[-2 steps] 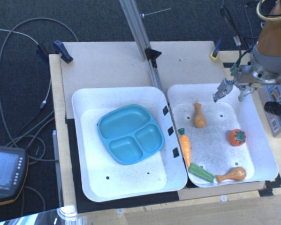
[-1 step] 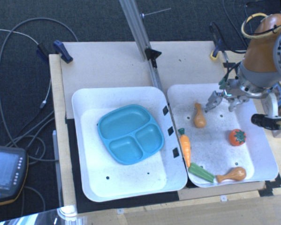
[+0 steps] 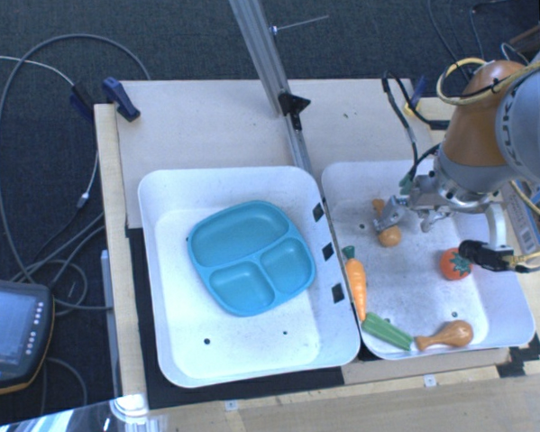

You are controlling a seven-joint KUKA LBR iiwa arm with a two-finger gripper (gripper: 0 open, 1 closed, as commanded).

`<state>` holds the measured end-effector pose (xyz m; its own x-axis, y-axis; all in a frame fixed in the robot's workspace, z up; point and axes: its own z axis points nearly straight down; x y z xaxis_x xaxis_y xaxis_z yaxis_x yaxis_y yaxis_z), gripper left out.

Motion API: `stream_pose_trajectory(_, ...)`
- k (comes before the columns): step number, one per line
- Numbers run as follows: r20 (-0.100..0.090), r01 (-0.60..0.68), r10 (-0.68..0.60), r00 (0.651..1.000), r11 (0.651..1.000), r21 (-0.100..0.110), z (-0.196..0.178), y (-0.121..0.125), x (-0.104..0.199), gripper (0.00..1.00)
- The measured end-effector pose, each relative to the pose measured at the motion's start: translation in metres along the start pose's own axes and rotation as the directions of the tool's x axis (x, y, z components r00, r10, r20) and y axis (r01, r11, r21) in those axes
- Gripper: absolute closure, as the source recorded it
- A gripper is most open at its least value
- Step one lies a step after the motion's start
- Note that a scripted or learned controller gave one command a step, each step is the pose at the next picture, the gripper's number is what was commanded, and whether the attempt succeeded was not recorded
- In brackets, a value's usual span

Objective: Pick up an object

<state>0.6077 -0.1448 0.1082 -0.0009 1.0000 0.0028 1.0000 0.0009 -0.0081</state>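
- Bins: two shallow white bins sit side by side on the bench; the left bin [image 3: 164, 261] holds a blue divided plate [image 3: 250, 255], tilted so one corner points toward 5 o'clock.
- Arm: the grey arm with its orange band [image 3: 477, 123] enters from 3 o'clock and leans over the upper part of the right bin [image 3: 519, 319].
- Gripper [image 3: 389, 215]: it hangs low over the right bin, its metal tip pointing toward 9 o'clock; whether the fingers are apart or together cannot be told from this angle.
- Small orange piece [image 3: 390, 238]: it lies on the bin floor just at 6 o'clock of the gripper tip, very close to it; contact cannot be judged.
- Tomato [image 3: 454, 264]: red with a green top, at 4 o'clock of the gripper, apart from it.
- Carrot [image 3: 356, 285]: it lies along the right bin's left wall, green end toward 12 o'clock.
- Green piece [image 3: 386, 331]: it rests at 6 o'clock of the carrot, near the bin's lower rim.
- Tan drumstick-shaped toy [image 3: 446, 336]: it lies at 3 o'clock of the green piece, just beside it.
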Motion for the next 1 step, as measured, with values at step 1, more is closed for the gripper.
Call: stream_pose_trajectory(1,0.001,0.000,0.000,1.000,1.000,-0.009,-0.0154,0.0023,-0.0004,1.00)
